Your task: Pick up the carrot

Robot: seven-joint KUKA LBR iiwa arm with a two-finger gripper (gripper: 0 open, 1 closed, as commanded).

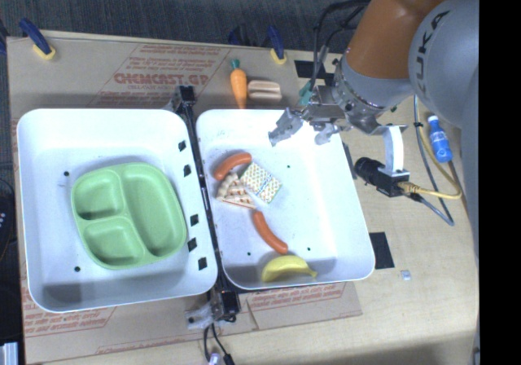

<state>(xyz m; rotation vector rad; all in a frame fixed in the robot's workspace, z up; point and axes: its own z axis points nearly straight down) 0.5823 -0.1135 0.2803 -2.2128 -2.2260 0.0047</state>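
Yellow plastic banana (287, 268) sits lowest. My tool (303, 129) hangs spread, gripping nothing, over the right white bin (352, 217); small orange carrot (238, 86) waits on the tabletop at its ten o'clock. Reaching comes next, I guess.

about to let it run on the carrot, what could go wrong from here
1. The small orange carrot with a green top lies outside both bins, on the cardboard behind the right white bin's rim, so a search inside the bin would likely miss it.
2. The orange-red sausages in that bin look similar and could be taken instead.
3. The tan wooden block sits right beside the carrot, so the tool may bump it.
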